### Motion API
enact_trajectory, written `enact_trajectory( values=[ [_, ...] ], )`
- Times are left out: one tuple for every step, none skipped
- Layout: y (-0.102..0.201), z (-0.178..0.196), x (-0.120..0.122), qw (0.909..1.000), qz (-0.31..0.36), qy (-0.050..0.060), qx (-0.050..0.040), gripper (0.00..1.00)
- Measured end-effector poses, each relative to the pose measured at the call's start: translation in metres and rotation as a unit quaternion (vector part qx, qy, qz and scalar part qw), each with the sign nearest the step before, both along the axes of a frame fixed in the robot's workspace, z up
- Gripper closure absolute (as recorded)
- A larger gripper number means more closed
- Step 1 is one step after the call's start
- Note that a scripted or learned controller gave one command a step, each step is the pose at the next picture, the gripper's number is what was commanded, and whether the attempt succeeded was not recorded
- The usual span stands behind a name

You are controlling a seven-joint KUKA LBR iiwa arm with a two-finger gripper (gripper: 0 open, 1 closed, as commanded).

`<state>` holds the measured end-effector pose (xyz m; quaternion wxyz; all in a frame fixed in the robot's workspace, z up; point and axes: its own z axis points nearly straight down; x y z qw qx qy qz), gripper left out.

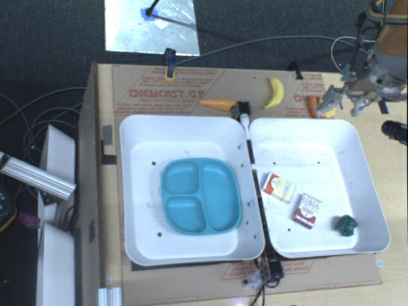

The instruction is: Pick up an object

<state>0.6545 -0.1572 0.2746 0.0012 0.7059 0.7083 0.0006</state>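
Note:
The right bin (357, 139) holds three small things: a white packet with red and yellow print (278, 188), a red and white box (306, 210) and a dark green lump (346, 224) near the front right corner. My gripper (345, 101) hangs beyond the bin's far right rim, over the cardboard, well away from all three. Its fingers (332, 98) are spread open and hold nothing. A small yellow-orange piece (327, 112) lies just below the left finger.
A blue divided plate (201, 194) fills the middle of the left bin (140, 139). On the cardboard behind the bins lie a banana (275, 92), a carrot (218, 104) and a small orange item (312, 106). Cables trail across the floor at the back.

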Motion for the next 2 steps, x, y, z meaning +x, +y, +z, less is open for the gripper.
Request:
enact_trajectory(
  values=[
    [-0.050, -0.072, -0.094, 1.0000, -0.001, 0.001, -0.0004, 0.00],
    [-0.001, -0.116, -0.046, 1.0000, 0.001, 0.001, 0.0008, 0.00]
  ],
)
